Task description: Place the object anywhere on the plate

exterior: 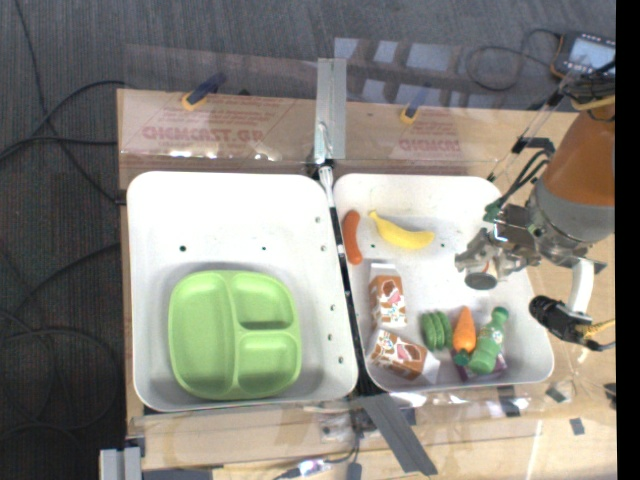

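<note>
I take this for a robotics lab, not a home or a shop. Across the top of the frame I see grey carpet [120, 28] with loose black cables [40, 98] trailing over it. The bench [230, 128] in the middle is a plain board with clamps [203, 90] along its upper edge. Two white bins [230, 198] sit side by side on it, and toy food [402, 233] lies in the right one.
</note>
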Controlling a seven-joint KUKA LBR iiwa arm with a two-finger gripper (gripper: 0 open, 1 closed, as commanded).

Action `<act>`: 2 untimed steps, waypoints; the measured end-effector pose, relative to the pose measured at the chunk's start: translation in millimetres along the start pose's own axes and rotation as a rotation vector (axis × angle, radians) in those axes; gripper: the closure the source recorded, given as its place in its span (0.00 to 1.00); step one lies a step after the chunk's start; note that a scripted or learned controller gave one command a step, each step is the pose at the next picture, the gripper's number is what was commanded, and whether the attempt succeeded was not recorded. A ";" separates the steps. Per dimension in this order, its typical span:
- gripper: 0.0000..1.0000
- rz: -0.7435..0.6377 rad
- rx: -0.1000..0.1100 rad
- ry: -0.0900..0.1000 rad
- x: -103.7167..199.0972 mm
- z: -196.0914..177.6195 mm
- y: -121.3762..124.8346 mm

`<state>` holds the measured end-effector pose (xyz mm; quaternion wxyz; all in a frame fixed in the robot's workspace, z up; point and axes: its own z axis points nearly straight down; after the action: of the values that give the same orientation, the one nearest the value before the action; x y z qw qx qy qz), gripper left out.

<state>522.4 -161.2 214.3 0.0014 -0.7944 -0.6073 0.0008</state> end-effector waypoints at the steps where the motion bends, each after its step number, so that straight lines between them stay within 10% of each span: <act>1: 1.00 -0.146 0.000 -0.003 74.3 17.1 22.6; 2: 1.00 -0.225 0.002 -0.002 149.5 32.4 -35.5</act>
<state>527.3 -7.7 182.1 0.0019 -0.7211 -0.6929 0.0021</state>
